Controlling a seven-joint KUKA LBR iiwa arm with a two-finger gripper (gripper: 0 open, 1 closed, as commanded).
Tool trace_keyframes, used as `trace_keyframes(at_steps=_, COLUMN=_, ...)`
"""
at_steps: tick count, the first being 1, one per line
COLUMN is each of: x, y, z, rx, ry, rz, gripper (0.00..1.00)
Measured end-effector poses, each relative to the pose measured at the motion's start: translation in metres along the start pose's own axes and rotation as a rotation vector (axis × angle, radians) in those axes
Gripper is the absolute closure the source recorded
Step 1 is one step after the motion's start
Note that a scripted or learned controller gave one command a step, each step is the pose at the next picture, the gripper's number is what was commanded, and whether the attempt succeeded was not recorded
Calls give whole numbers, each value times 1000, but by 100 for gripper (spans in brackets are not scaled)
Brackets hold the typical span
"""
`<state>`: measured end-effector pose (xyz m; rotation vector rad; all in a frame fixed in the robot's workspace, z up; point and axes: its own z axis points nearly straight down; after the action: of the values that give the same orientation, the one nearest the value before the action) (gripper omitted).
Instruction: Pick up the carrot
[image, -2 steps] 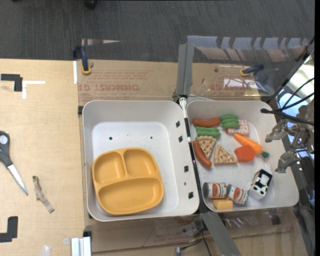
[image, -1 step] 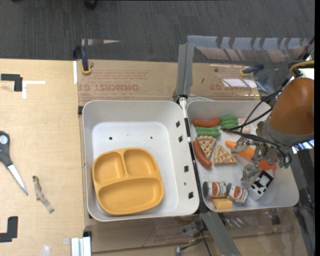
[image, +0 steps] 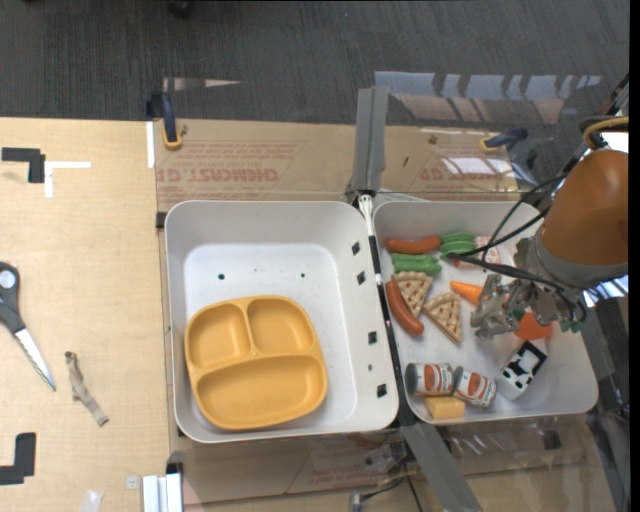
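Two white bins on tabletop; gripper (image: 497, 312) low in right bin (image: 570, 395), just beside carrot (image: 466, 292); finger opening impossible to tell; yellow plate (image: 256, 360) in left bin (image: 190, 250).

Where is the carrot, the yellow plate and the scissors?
carrot (image: 466, 292): camera view, right bin, on the middle of its orange body.
yellow plate (image: 256, 361): camera view, left bin, on the ridge between its compartments.
scissors (image: 10, 318): camera view, bench at the left, near where the blades cross.

Left bin (image: 190, 250) offers open floor around the yellow plate (image: 257, 361); right bin (image: 570, 395) is crowded, toy food (image: 430, 300) packed along its left side.
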<state>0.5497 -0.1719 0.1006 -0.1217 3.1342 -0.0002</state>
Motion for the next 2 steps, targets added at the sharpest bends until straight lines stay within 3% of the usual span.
trace_keyframes(at_steps=1, x=44, y=42, z=-162, rx=0, ry=1, rz=-165, gripper=100)
trace_keyframes(at_steps=2, x=30, y=55, z=10, rx=-2, ry=4, rz=-331, gripper=100)
